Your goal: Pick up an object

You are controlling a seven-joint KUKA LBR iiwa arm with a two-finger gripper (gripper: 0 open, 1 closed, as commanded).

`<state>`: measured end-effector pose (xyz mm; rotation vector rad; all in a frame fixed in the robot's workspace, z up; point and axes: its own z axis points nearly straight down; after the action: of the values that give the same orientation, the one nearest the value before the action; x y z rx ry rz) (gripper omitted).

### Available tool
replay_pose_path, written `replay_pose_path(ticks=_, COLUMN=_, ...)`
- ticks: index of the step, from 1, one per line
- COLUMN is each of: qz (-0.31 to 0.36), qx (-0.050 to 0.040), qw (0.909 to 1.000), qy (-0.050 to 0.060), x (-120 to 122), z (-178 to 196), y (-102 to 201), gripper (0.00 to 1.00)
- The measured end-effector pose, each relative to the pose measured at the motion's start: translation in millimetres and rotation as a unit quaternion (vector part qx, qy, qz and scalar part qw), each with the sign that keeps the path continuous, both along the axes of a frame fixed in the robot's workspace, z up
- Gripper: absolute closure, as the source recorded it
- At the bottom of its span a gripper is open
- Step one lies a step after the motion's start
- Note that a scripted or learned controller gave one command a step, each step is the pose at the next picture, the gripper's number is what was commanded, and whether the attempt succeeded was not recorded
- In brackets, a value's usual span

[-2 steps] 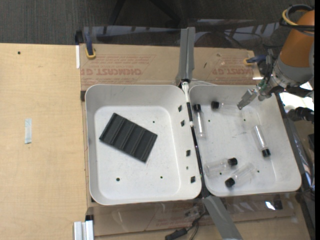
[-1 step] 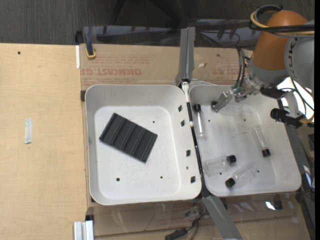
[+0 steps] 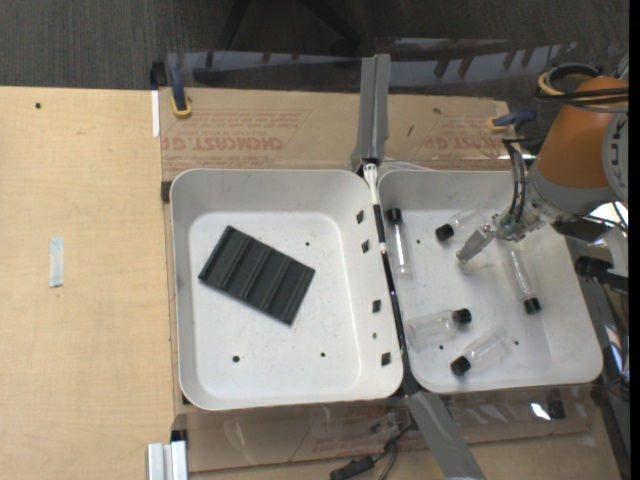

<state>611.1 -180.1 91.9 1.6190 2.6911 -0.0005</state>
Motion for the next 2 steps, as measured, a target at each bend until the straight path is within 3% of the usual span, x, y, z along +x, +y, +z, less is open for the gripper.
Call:
replay_pose_path(ticks=1, qz=-0.002, qx=0.0, qw=1.0, qy=-0.001, x=0.4, z=9.9, y=-1.2, gripper=1.0)
replay_pose_path(ticks=2, qz=-0.002, qx=0.0, qw=1.0, qy=-0.001, x=0.4, z=9.8, y=-1.1, gripper=0.0)
